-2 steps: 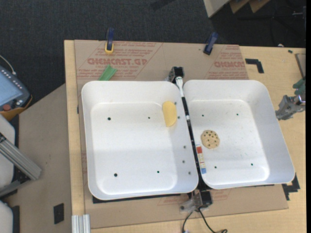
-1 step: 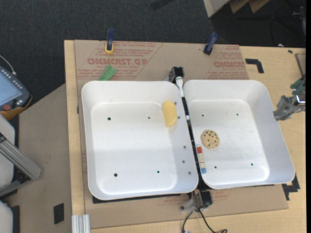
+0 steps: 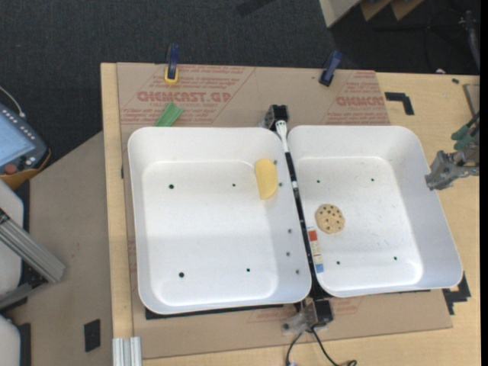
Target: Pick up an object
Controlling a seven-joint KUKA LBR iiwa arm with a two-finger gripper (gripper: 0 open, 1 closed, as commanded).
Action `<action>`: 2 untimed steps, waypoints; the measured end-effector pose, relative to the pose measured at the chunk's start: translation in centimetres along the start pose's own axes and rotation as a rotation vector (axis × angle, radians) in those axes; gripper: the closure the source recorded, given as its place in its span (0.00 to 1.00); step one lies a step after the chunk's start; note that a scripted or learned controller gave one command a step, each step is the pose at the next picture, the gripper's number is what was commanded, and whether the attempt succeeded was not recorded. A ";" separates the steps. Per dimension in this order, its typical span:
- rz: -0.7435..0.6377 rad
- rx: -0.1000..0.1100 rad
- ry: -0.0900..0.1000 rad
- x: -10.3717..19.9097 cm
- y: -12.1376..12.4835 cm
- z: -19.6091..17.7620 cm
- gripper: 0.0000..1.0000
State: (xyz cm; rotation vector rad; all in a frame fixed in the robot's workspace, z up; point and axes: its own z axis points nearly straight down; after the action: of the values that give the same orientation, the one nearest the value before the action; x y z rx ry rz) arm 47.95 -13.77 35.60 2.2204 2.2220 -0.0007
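A pale yellow banana-shaped piece (image 3: pixel 265 178) lies in the left bin (image 3: pixel 152 227), near its right wall. In the right bin (image 3: pixel 427 227) a round chocolate-chip cookie (image 3: pixel 329 219) rests left of centre. My gripper (image 3: pixel 444 168) shows as a grey metal shape at the right bin's far right rim, outside the wall and well apart from both objects. Nothing is seen in its grasp.
A thin black rod (image 3: pixel 288 175) with a red, white and blue label (image 3: pixel 314 250) runs along the seam between the bins. A green piece (image 3: pixel 168 114) lies on the cardboard behind the left bin. Blue clamps (image 3: pixel 172 56) (image 3: pixel 331 66) hold the board's back edge.
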 end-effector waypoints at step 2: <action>0.000 -0.002 0.000 -0.1 0.0 -0.2 1.00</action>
State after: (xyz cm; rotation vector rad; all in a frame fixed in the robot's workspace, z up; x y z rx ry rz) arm 47.98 -13.92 35.77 2.2191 2.2206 0.0016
